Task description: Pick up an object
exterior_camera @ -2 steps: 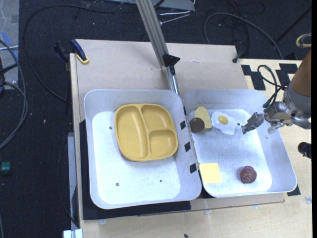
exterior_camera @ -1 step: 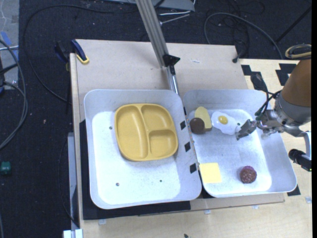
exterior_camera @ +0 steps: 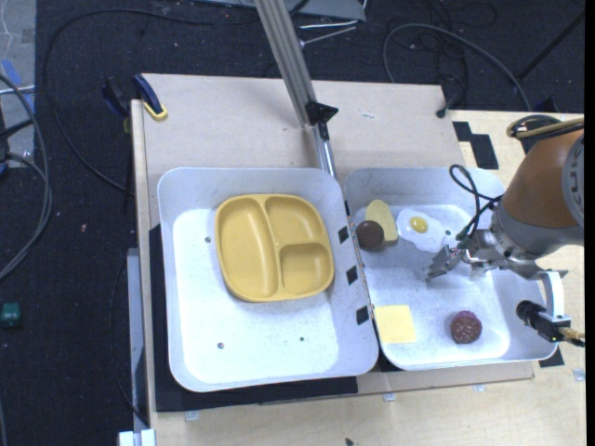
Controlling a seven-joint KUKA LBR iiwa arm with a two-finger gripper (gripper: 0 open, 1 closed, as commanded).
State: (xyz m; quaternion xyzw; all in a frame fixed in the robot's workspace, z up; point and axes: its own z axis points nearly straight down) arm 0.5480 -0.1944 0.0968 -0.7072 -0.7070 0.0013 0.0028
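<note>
In the right bin lie a fried egg, a yellow-and-brown potato-like piece, a yellow cheese square and a dark red meat patty. My gripper hangs low over the bin's middle, just below and right of the egg, above and left of the patty. Its fingers are spread apart and nothing is between them.
The left bin holds a yellow three-compartment tray. A metal pole slants up from between the bins. The arm's orange band looms over the right bin's right side. Cables lie on the dark floor around the bench.
</note>
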